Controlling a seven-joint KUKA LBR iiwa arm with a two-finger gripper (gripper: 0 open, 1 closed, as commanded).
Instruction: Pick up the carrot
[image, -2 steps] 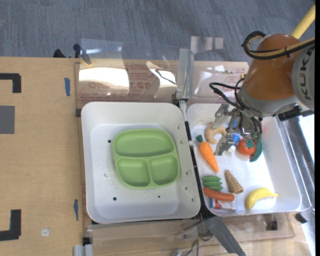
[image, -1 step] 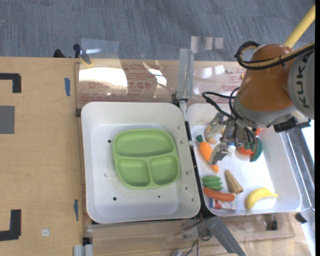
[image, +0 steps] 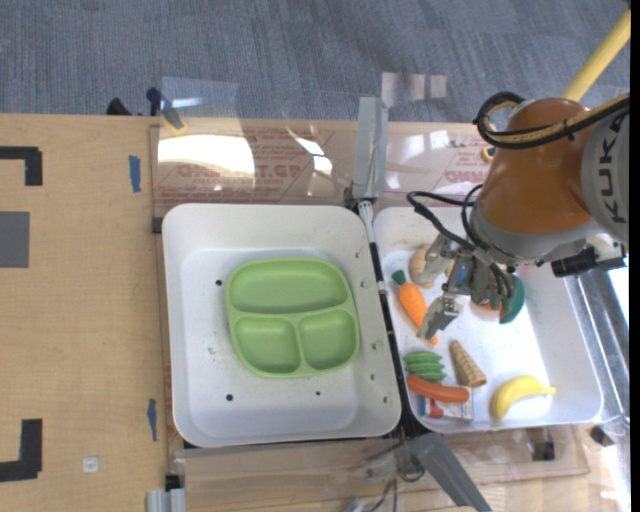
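Observation:
An orange carrot (image: 412, 303) with a green top lies in the right bin (image: 570, 400), near its left wall. My gripper (image: 441, 315) hangs just right of the carrot, fingers pointing down and standing apart. Nothing sits between the fingers. The grey arm with its orange band (image: 535, 165) reaches in from the upper right and hides part of the bin's back.
The right bin also holds a green pea pod (image: 423, 361), a red chilli (image: 437, 391), a cone (image: 466, 364), a banana (image: 521, 394) and a teal-and-red item (image: 508, 302) under the wrist. The left bin (image: 190, 300) holds a green divided plate (image: 291, 317).

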